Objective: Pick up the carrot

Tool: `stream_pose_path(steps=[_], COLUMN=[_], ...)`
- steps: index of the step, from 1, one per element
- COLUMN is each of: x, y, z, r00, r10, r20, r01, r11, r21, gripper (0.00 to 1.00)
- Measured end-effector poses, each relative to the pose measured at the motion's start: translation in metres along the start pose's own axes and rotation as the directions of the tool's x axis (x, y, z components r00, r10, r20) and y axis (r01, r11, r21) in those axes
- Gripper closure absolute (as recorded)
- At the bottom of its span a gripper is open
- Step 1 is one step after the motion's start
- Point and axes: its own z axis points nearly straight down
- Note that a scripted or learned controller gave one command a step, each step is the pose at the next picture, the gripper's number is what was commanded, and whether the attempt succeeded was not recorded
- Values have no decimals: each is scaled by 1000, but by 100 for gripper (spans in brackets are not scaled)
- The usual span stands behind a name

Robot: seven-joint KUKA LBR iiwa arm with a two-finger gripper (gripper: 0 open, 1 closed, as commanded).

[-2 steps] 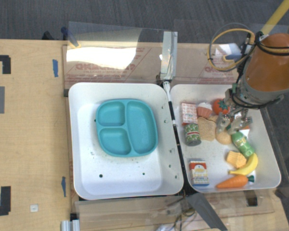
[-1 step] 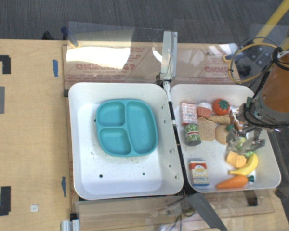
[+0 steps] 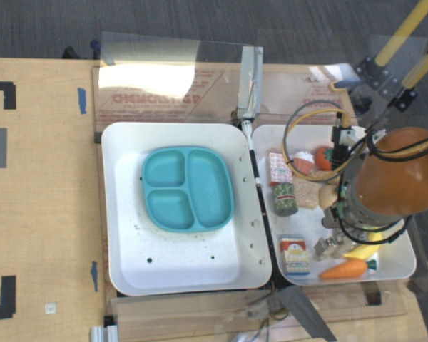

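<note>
Right bin's (image 3: 406, 266) near rim crowds carrot (image 3: 344, 268) under gripper (image 3: 329, 246).

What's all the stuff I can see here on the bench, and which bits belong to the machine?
Bins: two, white, side by side, left, right.
Divided plate: one, teal, in left bin.
Carrot: one, orange, near front edge of right bin.
Small can: one, green label, right bin.
Small boxes: two, white and red, right bin, one at the back, one at the front.
Yellow item: one, beside the carrot; too hidden to identify.
Arm: one, orange band, over right bin.
End effector: one, metal, just above the carrot.
</note>
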Motion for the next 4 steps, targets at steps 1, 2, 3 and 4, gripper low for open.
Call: stream_pose_path(steps=[1,2,3,4], x=[49,75,70,99], y=[-18,-32,12,-68], z=[-111,-172,-96,-164], r00=[947,961,908,871], r10=[-321,-276,-419,-491], r20=[-1,-2,8,-1], r01=[321,276,419,491], r11=[947,961,908,871], r21=[0,1,-7,2], gripper=[100,100,100,100])
